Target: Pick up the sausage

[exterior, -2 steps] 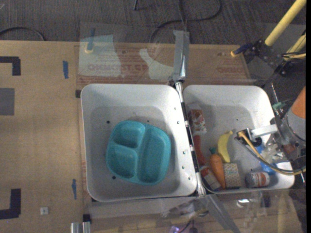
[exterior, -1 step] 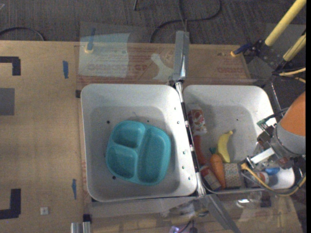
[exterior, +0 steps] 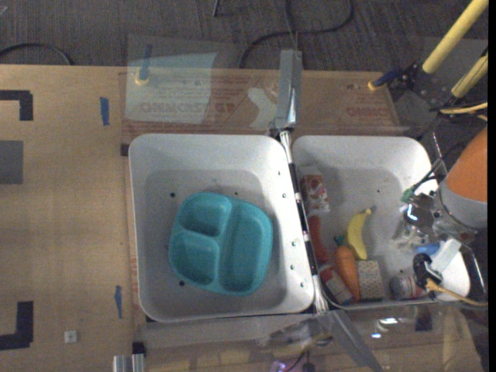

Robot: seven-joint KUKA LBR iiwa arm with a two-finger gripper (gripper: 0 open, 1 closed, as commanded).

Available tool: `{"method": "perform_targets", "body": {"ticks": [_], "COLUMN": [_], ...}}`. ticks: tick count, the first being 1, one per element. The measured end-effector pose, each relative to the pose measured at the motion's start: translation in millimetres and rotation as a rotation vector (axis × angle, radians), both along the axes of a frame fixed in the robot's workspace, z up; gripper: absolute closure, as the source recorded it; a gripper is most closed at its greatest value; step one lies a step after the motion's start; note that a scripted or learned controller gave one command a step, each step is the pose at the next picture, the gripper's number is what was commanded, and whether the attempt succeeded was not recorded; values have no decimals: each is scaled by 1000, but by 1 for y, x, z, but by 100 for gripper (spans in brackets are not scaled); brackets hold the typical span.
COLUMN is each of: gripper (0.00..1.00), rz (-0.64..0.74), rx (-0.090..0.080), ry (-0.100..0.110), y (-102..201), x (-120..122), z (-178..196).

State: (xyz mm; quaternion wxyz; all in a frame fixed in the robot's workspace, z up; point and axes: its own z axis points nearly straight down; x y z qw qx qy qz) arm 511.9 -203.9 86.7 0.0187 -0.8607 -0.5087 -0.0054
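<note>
The sausage point(exterior: 317, 239) is a slim reddish-brown link lying lengthwise along the left wall of the right bin point(exterior: 364, 157). My gripper point(exterior: 411, 217) hangs over the right side of that bin, well to the right of the sausage and apart from it. Nothing shows between its tips. The grey wrist with its orange band point(exterior: 470, 175) reaches in from the right edge.
In the right bin lie a red-and-white packet point(exterior: 314, 191), a banana point(exterior: 358, 233), a carrot point(exterior: 348, 268), a tan block point(exterior: 370, 279), a tin point(exterior: 335, 286) and a small can point(exterior: 402, 287). A teal divided plate point(exterior: 222, 242) sits in the left bin point(exterior: 155, 161).
</note>
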Motion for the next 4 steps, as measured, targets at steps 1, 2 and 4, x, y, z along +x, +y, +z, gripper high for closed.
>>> {"method": "perform_targets", "body": {"ticks": [1, 2, 4], "gripper": [100, 100, 100], "rz": [-473, -82, 736], "rx": [-40, -39, -34], "ry": [6, -3, -22], "y": [35, -19, 3], "x": [4, 20, -30], "z": [77, 172, 254]}}
